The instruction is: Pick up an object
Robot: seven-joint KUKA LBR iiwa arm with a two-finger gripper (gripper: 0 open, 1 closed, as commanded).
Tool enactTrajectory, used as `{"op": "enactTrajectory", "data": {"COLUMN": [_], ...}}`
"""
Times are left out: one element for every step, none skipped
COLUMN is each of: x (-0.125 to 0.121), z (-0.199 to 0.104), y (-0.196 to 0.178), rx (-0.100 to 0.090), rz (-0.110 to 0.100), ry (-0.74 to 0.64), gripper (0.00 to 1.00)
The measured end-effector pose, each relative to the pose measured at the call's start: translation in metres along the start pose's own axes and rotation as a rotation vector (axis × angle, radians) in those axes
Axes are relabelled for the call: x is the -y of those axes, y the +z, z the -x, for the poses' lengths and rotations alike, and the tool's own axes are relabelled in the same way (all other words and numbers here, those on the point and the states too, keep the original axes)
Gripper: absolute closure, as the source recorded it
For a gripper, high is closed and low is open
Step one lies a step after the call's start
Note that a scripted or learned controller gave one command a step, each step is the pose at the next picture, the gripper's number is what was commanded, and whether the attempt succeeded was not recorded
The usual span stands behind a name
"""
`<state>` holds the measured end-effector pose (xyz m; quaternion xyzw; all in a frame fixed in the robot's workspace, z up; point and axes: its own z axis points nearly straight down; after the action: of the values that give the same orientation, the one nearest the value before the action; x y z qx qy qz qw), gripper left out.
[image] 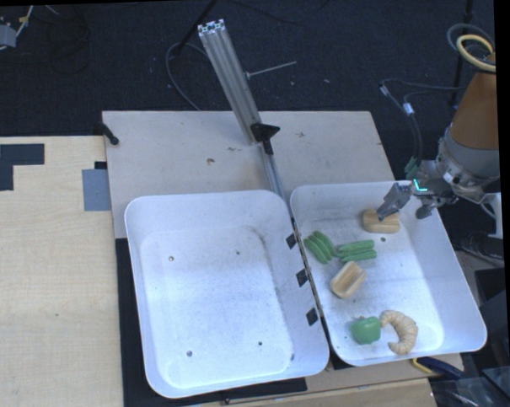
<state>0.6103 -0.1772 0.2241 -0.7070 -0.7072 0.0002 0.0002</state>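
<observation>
Jaws of the gripper (404, 202), spread apart, poised over a tan bread piece (381, 222) near the far wall of the right bin (462, 303). Nearer the camera lie two green pea pods (337, 249), a bread roll (347, 280), a green pepper (365, 329) and a croissant (401, 330). The left bin (147, 245) adjoins on the tabletop (185, 151).

Both white bins (216, 377) look like smooth, faintly glossy plastic. The bench (47, 275) shows pale matt wood grain; the rail (231, 73) at twelve o'clock seems brushed metal.
</observation>
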Motion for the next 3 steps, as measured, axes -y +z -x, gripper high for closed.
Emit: {"op": "enactTrajectory", "data": {"x": [0.000,0.000,0.000], "z": [0.000,0.000,0.007], "y": [0.000,0.063,0.110], "rx": [0.000,-0.001,-0.001], "rz": [0.000,-0.005,-0.004], "ry": [0.000,-0.001,0.000], "gripper": [0.00,0.00,0.00]}}
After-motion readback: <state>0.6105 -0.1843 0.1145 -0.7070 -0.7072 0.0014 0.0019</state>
